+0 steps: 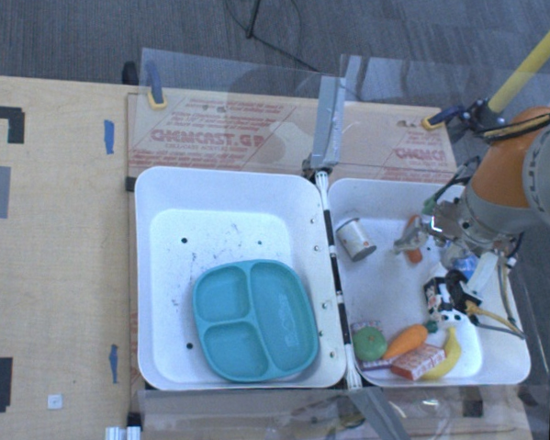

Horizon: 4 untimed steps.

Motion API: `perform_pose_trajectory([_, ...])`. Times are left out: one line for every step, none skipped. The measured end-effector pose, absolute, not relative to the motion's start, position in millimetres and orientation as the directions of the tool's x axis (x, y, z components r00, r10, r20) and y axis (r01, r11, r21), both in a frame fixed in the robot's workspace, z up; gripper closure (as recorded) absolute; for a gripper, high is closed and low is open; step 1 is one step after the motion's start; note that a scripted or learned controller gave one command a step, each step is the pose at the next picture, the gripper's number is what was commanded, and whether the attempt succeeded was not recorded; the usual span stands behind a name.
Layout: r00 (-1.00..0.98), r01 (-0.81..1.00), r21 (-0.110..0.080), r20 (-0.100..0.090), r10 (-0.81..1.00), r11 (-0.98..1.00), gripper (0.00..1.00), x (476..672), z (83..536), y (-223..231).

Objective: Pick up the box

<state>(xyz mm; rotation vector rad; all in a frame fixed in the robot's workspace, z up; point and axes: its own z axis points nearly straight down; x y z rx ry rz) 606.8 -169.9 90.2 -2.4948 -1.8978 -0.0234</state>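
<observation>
Two-finger gripper (pixel 415 238) hanging over the right white bin (pixel 382 284), its finger state indiscernible. The small red-and-white cardboard box (pixel 417 363) is lying at that bin's near edge, touching the orange carrot (pixel 406 341) and yellow banana (pixel 447 355), beside a green apple (pixel 371 343).

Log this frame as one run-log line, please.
gripper: above right bin, no box held | box: near edge, beside carrot | status: not picked
</observation>
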Motion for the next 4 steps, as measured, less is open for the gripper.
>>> perform_pose_trajectory([0.258, 0.966, 0.007, 0.001, 0.966, -0.258, 0.00, 594.1, 88.7, -115.2])
perform_pose_trajectory([0.261, 0.965, 0.011, -0.002, 0.965, -0.261, 1.00, 594.7, 99.4, -118.1])
perform_pose_trajectory([0.632, 0.775, 0.000, -0.001, 0.775, -0.632, 1.00, 625.8, 184.5, -9.2])
perform_pose_trajectory([0.804, 0.595, 0.000, -0.001, 0.595, -0.804, 1.00, 640.7, 231.0, -34.4])
